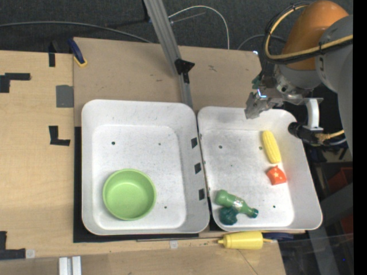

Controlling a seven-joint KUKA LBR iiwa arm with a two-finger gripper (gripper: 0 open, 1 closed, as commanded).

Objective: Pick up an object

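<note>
nothing lifted yet — the hand (254, 109) is hovering over the right bin's (229, 122) rim, grip unclear, corn cob (270, 146) waiting nearby.

No readable text anywhere — no labels, brands or numbers (none legible).

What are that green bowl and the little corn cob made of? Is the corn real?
The bowl looks like smooth moulded plastic: one even lime colour with a soft sheen. The corn is probably a plastic or rubber toy, uniformly bright yellow and slightly glossy; the picture is too coarse to be sure.
</note>
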